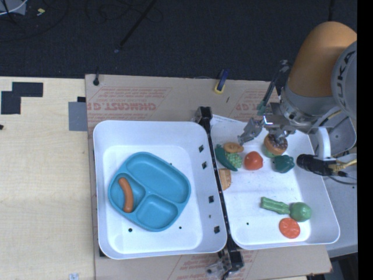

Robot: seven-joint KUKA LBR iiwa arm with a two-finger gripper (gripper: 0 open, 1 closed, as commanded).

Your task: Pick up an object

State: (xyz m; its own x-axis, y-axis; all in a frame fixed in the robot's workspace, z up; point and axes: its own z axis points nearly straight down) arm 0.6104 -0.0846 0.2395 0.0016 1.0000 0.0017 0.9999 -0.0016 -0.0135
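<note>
Nearest the camera, in the right bin (326, 214), an orange-red round slice (289, 228) lies by the front wall, and just behind it a green stalk-shaped toy vegetable (287, 208) rests on its side, its rounded head pointing right. In the left bin (105, 214) sits a blue compartment plate (157, 191) with an orange sausage (126, 193) lying in its left compartment. Farther back in the right bin, a tan slice (225, 179) lies against the dividing wall, with a corn cob in green husk (231, 157) behind it, a red tomato (253, 161) just beside that, and a dark teal piece (283, 164) to the right. A small brown and tan object (274, 144) sits directly under the gripper (265, 134), whose fingers look spread, one reaching left toward the corn; whether they touch the brown object cannot be told. Beyond the bins, a blue and yellow clip (221, 81) rests at the back edge of the cardboard (151, 101) covering the desk (41, 174).
</note>
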